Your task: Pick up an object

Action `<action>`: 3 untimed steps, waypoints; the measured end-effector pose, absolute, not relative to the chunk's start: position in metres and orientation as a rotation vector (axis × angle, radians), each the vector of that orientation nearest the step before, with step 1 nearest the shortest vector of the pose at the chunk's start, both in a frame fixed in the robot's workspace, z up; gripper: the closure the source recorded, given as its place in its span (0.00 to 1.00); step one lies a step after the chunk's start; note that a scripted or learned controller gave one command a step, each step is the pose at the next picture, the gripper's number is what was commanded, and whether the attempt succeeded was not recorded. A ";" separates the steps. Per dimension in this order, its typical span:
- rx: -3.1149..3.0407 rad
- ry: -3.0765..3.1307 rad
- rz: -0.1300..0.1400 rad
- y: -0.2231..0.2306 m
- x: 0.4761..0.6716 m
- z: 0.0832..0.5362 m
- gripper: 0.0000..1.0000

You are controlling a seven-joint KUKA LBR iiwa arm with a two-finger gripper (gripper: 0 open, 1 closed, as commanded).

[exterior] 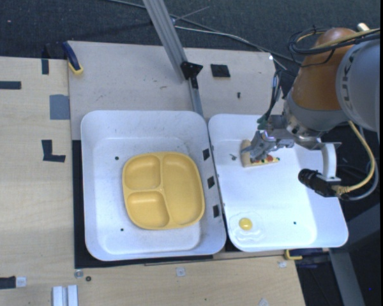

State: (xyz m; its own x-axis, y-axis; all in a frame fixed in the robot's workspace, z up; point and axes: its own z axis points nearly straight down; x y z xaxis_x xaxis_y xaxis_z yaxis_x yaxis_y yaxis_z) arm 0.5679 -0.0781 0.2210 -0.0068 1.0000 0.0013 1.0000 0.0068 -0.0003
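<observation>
A small tan block with coloured markings (258,158) lies in the upper left part of the right bin (306,234), and the end effector (263,146) sits right on top of it, though whether it is open or closed on the block cannot be told from this angle. Near that bin's front edge lies a fried-egg toy (246,226). The left bin (99,171) on the surface (25,203) holds a yellow divided plate (163,190).

Arm enters from frame right, orange band upper right, wrist angled down-left; gripper (260,150) sits center-right, pointing down.
</observation>
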 end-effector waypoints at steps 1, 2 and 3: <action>-2.212 -2.228 -0.001 -0.025 0.590 0.220 1.00; -2.212 -2.227 0.001 0.031 0.597 0.210 1.00; -2.211 -2.229 -0.001 0.093 0.601 0.213 1.00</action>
